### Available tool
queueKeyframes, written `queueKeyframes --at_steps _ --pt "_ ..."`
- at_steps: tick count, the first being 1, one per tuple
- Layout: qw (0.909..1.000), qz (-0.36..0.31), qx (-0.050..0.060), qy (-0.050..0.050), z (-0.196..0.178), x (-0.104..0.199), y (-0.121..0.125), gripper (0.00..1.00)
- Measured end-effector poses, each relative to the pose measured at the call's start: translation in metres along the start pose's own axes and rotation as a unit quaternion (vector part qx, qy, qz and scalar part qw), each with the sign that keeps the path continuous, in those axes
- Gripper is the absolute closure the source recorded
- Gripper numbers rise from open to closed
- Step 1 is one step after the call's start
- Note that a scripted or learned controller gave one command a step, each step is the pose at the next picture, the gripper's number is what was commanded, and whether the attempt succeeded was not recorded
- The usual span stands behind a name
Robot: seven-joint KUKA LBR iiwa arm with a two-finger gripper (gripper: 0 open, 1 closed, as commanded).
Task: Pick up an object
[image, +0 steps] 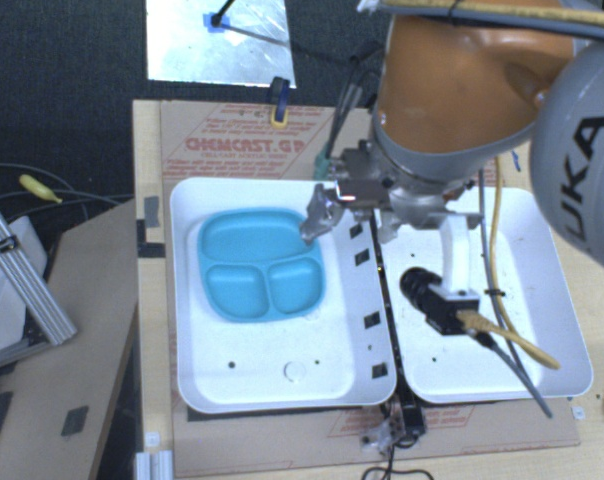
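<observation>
A blue plate point(260, 266) with three compartments lies flat in the upper middle of the left white bin point(237, 378). My gripper point(327, 216) hangs over the plate's upper right corner, close to the wall between the two bins. The view shows nothing held in it. The big orange and grey arm point(462, 68) comes in from the upper right and hides the far part of the right bin point(552, 298).
The bins sit side by side on a printed cardboard sheet point(242, 143). A shiny foil sheet point(217, 23) lies on the dark floor behind. A small blue and yellow object point(279, 103) stands at the cardboard's far edge. An aluminium frame point(22, 278) is at the left.
</observation>
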State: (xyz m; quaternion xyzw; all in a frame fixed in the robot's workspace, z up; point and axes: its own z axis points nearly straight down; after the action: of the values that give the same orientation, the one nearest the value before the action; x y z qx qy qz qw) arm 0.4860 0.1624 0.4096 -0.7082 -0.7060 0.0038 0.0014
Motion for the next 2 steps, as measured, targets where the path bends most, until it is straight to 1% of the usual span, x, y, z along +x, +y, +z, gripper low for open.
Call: queueKeyframes --at_steps 1,2 --pt "1.0 -0.005 -0.006 0.003 -0.016 0.003 0.001 1.0" --pt "1.0 -0.003 -0.004 0.002 0.005 0.004 0.001 1.0"
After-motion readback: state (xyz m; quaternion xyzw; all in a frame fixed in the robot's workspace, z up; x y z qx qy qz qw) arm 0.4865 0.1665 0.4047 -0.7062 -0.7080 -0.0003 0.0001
